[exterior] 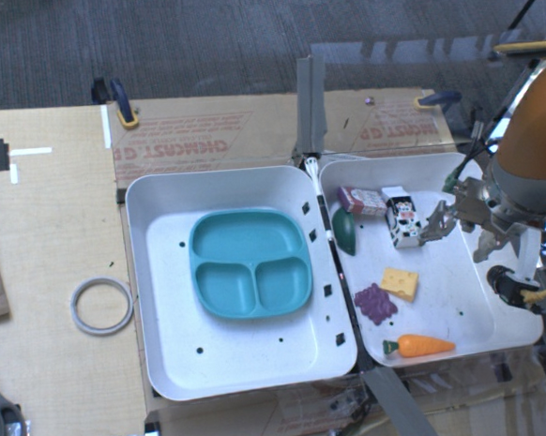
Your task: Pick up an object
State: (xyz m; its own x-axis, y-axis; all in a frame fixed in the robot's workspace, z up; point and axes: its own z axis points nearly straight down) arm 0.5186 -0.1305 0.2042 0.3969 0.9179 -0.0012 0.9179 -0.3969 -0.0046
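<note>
currently the end effector (435,225) sits just right of the small black-and-white box (403,219) in the right bin (470,328); finger opening indiscernible; arm (531,145) reaches in from right.

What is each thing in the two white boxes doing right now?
Teal plate: flat, right way up, in the left bin.
Carrot: lying on its side, near the front of the right bin.
Cheese: lying flat.
Purple grapes: resting beside the cheese.
Small white box: lying near the gripper.
</note>
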